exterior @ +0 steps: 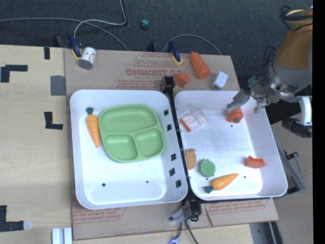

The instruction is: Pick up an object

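Both bins [81, 136] are white, each with a few small black dots on the floor. The tray [132, 132] in the left one is pale green. Beside it lies an orange carrot [93, 128] with a dark green top. In the right bin, a second carrot [222, 182] is orange too, next to a green knobbly piece [206, 167]. The card [193, 120] is white with a red pattern. An orange-red tomato [234, 116] sits by the grey pincer [237, 101]. The wedge [254, 161] is orange-red. The arm [297, 50] wears an orange band. The desk [30, 136] is light wood with black marks. The cardboard [147, 70] is brown with red lettering.
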You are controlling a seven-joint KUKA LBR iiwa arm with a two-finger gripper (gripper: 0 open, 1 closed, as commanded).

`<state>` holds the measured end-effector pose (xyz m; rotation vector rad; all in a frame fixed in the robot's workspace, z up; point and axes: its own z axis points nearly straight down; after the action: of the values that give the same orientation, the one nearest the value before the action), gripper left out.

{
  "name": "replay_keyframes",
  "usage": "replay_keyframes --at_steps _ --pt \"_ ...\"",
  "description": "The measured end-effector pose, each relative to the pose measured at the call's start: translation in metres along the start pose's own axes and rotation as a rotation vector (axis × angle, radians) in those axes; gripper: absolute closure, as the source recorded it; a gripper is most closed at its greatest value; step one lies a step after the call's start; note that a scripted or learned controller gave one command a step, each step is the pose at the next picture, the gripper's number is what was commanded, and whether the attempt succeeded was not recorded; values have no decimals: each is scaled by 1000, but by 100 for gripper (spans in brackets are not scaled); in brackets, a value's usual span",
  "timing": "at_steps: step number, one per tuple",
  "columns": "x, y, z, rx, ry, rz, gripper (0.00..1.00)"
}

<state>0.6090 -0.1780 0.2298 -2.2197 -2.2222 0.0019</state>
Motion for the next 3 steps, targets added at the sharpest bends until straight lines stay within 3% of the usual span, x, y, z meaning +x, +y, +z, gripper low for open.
replay_keyframes --at_steps 1,2,3 --pt "-34 33 107 4 -1 1 0" --pt "-44 60 143 2 2 -1 0" --pt "-45 61 132 -5 -6 -3 100"
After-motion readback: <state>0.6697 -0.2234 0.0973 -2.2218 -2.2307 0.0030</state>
